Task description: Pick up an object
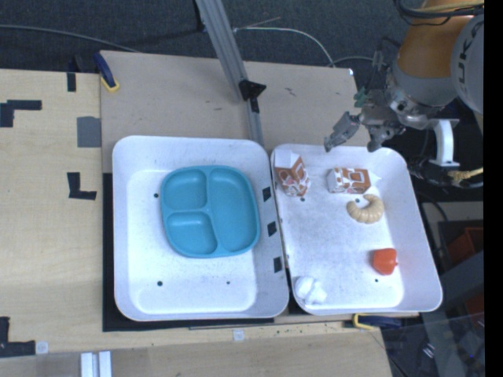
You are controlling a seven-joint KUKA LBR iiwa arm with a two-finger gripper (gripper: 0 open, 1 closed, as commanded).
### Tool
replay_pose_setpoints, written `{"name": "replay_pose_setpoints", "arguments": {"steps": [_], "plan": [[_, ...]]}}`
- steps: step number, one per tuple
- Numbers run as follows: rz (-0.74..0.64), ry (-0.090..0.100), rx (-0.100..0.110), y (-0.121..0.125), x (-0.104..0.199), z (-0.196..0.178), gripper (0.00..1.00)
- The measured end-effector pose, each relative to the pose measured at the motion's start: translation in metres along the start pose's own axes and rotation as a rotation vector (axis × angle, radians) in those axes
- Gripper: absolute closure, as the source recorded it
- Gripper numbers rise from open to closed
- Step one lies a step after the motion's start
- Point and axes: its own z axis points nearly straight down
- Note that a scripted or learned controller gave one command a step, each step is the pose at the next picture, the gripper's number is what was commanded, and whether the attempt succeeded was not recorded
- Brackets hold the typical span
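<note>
My gripper [357, 135] hangs open over the far edge of the right bin [338, 246], its two dark fingers spread with nothing between them. Just below it lies a white and orange carton [348, 181]. A second small carton [291, 177] stands near the bin's far left corner. A curved tan croissant [366, 209] lies beside the first carton. An orange-red block [384, 261] rests near the right wall. A crumpled white object [311, 290] sits in the near left corner.
The left bin [137, 234] holds a blue divided plate [210, 210]. A metal pole [228, 53] slants across the bench behind the bins. The arm's grey and orange body [440, 38] fills the top right.
</note>
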Motion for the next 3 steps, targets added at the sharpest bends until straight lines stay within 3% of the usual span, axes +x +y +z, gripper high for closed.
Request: {"name": "replay_pose_setpoints", "arguments": {"steps": [1,2,3], "plan": [[0.0,-0.001,0.0,0.0,0.0,0.0,0.0],[0.0,-0.001,0.005,0.009,0.0,0.052,0.0],[0.0,-0.001,0.008,0.004,0.003,0.117,0.0]]}}
